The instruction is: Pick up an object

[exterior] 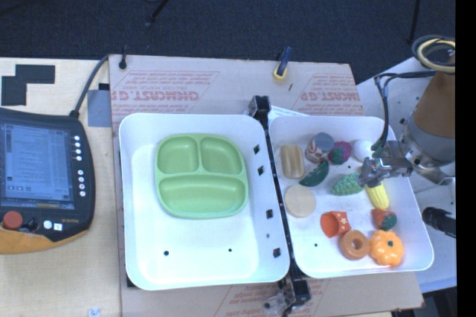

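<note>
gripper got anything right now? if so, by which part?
Cannot tell. The gripper sits low in the right bin, between the green leafy toy and the corn cob, but nothing is visibly between its jaws.

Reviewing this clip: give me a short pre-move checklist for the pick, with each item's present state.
1. Pincer over the right bin: ok.
2. Target within reach: ok, the corn cob lies just below it and the green leafy piece beside it.
3. Object between the fingers: cannot tell.
4. Room around the corn cob: not ok, a small red piece crowds its lower end.
5. Left bin holds the green divided plate, away from the arm: ok.
</note>
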Robot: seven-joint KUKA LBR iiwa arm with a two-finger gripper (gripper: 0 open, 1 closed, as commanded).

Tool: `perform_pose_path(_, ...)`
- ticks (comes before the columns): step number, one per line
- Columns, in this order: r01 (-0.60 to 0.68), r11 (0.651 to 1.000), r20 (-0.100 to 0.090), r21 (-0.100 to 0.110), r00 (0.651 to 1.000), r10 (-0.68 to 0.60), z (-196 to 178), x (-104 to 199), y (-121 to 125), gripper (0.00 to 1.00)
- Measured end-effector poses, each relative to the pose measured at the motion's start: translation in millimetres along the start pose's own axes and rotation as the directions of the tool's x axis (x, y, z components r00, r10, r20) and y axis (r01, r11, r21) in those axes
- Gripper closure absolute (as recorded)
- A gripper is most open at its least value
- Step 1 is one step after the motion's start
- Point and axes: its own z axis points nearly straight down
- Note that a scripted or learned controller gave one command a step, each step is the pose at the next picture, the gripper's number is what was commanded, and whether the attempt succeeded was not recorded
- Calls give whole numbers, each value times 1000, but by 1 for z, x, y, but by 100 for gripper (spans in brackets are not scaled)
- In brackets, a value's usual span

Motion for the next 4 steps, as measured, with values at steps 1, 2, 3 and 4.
perform_pose_path(1, 0, 1000, -1, 3, 1000, 0, -25, -1, 1, 100)
perform_pose_path(2, 3, 1000, -4, 7, 1000, -3, -32, 47, -10, 100)
perform_pose_path(3, 5, 1000, -4, 8, 1000, -5, -20, 105, -16, 100)
perform_pose_path(4, 5, 1000, -4, 7, 1000, -4, -29, 153, -21, 100)
